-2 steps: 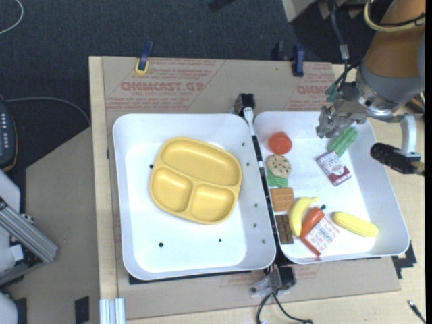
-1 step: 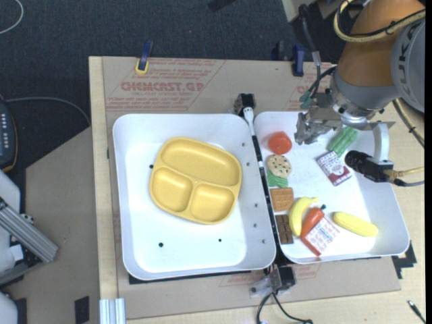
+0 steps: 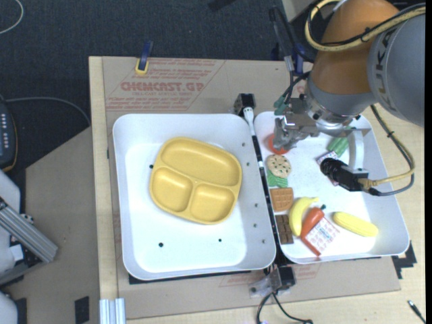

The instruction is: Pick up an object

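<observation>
My gripper (image 3: 285, 139) hangs low over the far left corner of the right bin (image 3: 388, 208), under the orange band of the arm. Directly beneath its tip lies a red object (image 3: 273, 144), partly hidden by it. Just in front of that sit a round brown cookie (image 3: 278, 165) and a green piece (image 3: 276, 179). Further toward the front lie a tan waffle square (image 3: 281, 198), a yellow banana (image 3: 300, 212), an orange-red carrot (image 3: 312, 220), a yellow lemon-shaped fruit (image 3: 356, 224) and a red-and-white packet (image 3: 325, 235). A green item (image 3: 339, 145) lies right of the gripper.
The left bin (image 3: 135, 235) holds a yellow divided plate (image 3: 196, 179). A black fitting with a yellow cable (image 3: 339, 172) sits over the right bin's middle. A dark chocolate bar (image 3: 284, 229) lies along the divider. The grey arm (image 3: 398, 52) covers the far right corner.
</observation>
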`<state>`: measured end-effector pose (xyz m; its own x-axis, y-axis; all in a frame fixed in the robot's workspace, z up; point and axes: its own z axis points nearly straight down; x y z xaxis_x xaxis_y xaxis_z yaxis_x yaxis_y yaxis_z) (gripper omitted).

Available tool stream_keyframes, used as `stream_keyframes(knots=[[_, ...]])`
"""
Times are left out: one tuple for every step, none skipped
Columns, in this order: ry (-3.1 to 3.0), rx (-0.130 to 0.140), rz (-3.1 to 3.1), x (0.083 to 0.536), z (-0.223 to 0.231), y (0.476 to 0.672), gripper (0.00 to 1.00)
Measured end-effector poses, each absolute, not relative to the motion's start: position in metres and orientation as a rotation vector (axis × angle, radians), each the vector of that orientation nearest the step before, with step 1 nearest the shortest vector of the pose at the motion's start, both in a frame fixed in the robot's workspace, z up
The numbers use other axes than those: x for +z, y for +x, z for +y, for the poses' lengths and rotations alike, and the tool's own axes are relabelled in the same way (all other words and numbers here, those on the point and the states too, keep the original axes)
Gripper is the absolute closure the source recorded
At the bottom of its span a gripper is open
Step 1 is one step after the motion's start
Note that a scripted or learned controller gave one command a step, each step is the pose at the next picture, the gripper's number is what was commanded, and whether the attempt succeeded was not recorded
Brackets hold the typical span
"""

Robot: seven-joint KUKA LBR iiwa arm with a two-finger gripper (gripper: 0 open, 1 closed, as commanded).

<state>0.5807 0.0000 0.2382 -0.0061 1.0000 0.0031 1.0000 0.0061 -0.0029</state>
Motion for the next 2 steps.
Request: stream_keyframes(knots=[[-2.212,0.004,-2.223,0.224,0.052,0.552,1.00],[-2.217,-0.001,-2.224,0.229,0.074,0.548,1.00]])
